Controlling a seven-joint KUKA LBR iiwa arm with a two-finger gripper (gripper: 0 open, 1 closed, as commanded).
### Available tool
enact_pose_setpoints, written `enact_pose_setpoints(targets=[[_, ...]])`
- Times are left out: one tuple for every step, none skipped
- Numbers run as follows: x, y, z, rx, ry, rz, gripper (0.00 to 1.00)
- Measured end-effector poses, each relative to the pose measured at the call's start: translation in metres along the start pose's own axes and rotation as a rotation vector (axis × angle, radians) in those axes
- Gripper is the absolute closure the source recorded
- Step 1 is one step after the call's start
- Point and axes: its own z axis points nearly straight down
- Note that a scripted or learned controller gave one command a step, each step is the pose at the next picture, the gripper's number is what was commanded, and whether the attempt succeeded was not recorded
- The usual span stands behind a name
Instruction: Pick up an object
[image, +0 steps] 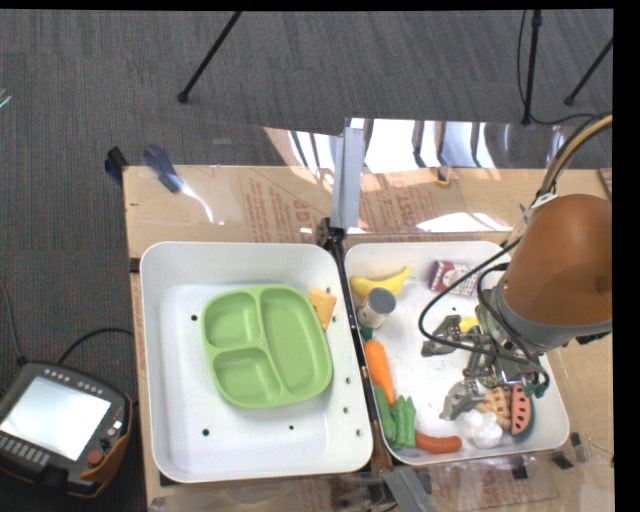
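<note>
My gripper (448, 376) hangs low over the right bin (556, 412), under the orange wrist band. It stands open, with bare bin floor between its two grey fingers. Just right of the lower finger (456, 402) lie a waffle piece (492, 404), a watermelon slice (520, 410) and a white lump (484, 430). Along the bin's left side sit a banana (382, 282), a small can (378, 306), a carrot (378, 366), green beans (402, 420) and a sausage (438, 442). A red box (450, 274) lies at the back.
The left bin (170, 400) holds a green divided plate (266, 345) with a yellow wedge (322, 304) at its right edge. A raised wall divides the two bins. Cables loop around the wrist. A teach pendant (60, 420) lies on the floor at the left.
</note>
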Motion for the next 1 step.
enact_pose_setpoints(targets=[[-0.0046, -0.0051, 0.1073, 0.000, -0.007, -0.110, 0.00]])
